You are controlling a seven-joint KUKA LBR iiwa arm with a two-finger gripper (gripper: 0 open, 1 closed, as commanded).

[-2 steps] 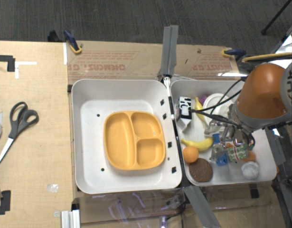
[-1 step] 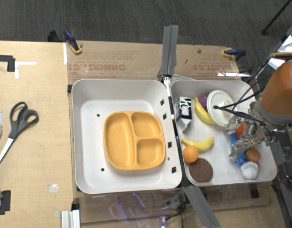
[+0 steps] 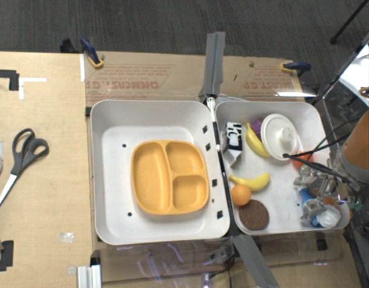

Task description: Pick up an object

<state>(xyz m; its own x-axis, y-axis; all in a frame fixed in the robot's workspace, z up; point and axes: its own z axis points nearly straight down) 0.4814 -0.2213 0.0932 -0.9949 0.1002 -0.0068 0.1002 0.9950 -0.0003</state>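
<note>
Below, at the frame's lower right, the gripper (image 3: pixel 321 204) hangs over the right bin (image 3: pixel 269 105), grasp unreadable, while the nearby orange (image 3: pixel 240 195) looks light, firm and smooth, probably best pinched across its middle.

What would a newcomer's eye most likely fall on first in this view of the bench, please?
Probably the yellow divided tray, lying alone in the middle of the left bin. Next comes the cluster in the right bin: two bananas, an orange, a brown round disc and a white round lid-like object. The gripper sits low at that bin's right side, among small blue and red items.
</note>
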